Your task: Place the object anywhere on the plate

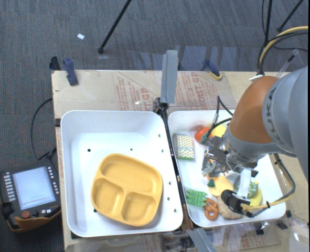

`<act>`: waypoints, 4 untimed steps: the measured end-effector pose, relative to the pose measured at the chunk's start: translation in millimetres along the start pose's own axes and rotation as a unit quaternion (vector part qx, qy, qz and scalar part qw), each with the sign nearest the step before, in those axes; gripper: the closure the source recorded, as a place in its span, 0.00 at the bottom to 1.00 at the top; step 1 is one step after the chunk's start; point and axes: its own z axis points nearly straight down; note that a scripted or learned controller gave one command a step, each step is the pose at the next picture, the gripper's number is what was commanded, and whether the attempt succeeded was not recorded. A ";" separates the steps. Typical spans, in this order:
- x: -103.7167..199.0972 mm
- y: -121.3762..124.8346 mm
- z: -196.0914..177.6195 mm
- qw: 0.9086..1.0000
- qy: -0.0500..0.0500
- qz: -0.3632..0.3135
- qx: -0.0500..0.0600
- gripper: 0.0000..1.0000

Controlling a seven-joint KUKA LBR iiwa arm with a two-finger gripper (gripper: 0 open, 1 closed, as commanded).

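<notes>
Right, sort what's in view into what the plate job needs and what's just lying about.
Part of the job:
- yellow plate, in the left bin
- gripper, down among the toys in the right bin
- those toys, one of which is to go on the plate

Just lying about:
- teach pendant on the floor
- blue clamps on the bench edge
- tripod legs

The plate [127, 189] is mustard yellow against the plain white of the left bin [73, 140], and the right bin [186, 121] is the same white. In it lie a small packet [184, 146] with a green-and-white checked pattern, a red-orange piece [201, 134], bright green pods [196, 197] and an orange pretzel-like piece [211, 209]. The arm [280, 114] is grey with an orange band [253, 114], and the bench [123, 88] is pale brown with faded red lettering.
</notes>
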 end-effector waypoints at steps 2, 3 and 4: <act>141.1 -57.9 -14.3 0.986 -0.001 0.165 -0.002 1.00; 141.0 -57.7 -15.1 0.986 -0.001 0.164 -0.002 0.00; 140.5 -57.9 -23.1 0.987 -0.003 0.163 0.001 1.00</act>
